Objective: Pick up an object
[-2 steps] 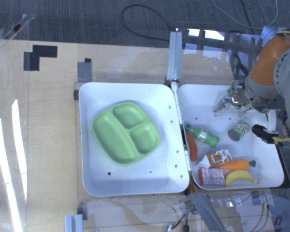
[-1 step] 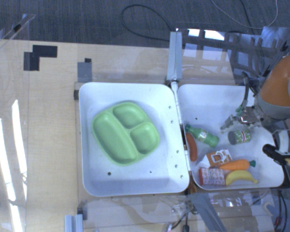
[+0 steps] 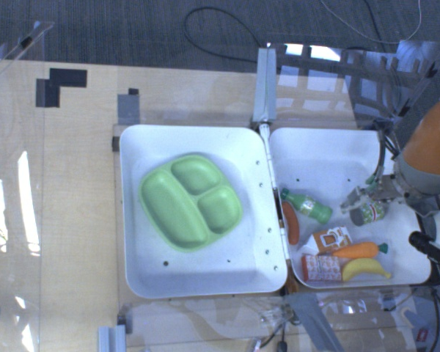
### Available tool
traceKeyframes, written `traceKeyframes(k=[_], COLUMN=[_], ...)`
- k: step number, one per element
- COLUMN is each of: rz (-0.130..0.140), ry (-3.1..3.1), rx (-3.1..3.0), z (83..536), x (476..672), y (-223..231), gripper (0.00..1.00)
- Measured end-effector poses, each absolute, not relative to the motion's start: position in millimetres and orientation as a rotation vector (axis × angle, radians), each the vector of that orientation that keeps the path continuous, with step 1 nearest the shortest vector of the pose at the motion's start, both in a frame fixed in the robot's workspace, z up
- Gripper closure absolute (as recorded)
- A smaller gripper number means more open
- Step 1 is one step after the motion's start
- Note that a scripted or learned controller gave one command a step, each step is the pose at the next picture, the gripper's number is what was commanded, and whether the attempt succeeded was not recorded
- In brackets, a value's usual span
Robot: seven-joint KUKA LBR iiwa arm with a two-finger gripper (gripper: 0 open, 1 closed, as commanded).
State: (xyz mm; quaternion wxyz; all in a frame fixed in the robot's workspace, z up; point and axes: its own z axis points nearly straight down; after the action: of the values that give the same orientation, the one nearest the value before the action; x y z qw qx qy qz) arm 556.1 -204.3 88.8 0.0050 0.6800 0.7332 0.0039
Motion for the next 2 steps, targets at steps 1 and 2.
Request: traceKeyframes(k=[1, 2], rz=[0.018, 0.006], ry=[2.294, 2.261], rx=[2.123, 2.172], z=[100, 187], x=[559.3, 568.3], y=[-203, -168], gripper=[1.00, 1.00])
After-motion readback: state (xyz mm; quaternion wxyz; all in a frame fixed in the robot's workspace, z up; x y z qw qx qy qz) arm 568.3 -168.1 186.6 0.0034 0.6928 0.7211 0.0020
